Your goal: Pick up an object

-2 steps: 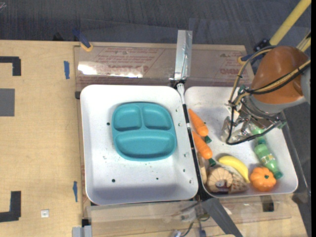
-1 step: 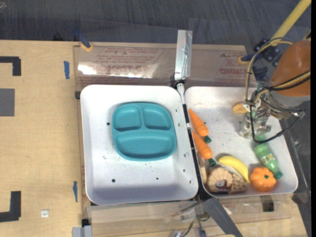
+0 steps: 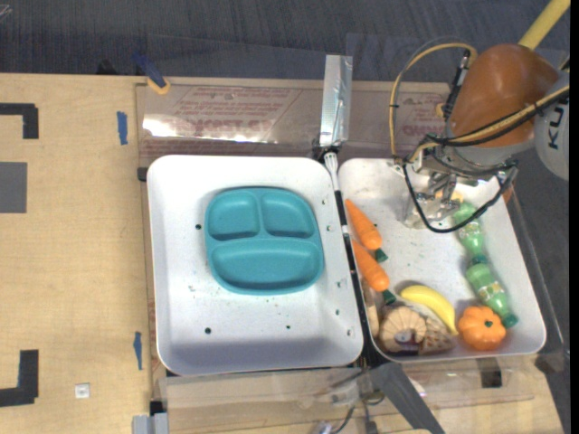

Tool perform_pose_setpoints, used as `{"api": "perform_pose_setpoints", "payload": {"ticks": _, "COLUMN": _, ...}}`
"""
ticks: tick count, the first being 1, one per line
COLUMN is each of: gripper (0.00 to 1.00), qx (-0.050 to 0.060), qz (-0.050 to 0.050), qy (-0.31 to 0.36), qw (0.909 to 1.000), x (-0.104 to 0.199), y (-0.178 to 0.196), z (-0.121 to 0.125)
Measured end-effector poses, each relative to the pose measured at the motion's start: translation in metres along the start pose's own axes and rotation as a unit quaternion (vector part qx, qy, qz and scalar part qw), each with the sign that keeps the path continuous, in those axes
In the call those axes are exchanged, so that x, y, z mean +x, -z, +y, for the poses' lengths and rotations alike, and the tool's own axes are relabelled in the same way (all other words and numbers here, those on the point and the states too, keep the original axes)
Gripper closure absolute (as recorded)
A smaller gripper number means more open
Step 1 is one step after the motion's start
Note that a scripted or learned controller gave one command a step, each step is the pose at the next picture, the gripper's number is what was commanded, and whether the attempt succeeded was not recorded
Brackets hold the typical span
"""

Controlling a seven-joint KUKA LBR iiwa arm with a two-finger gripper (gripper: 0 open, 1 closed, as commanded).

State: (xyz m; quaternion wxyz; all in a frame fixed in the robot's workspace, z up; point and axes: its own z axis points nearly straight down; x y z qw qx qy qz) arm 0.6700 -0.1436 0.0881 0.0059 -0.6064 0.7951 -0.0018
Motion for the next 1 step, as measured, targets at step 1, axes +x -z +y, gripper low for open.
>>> {"api": "perform_pose_setpoints", "payload": {"ticks": 1, "gripper": 1.00, "qx": -0.002, "qz": 0.000, "qy": -0.048, "qw": 0.9988, "x": -0.0384, "y": 0.0007, "z": 0.0227}}
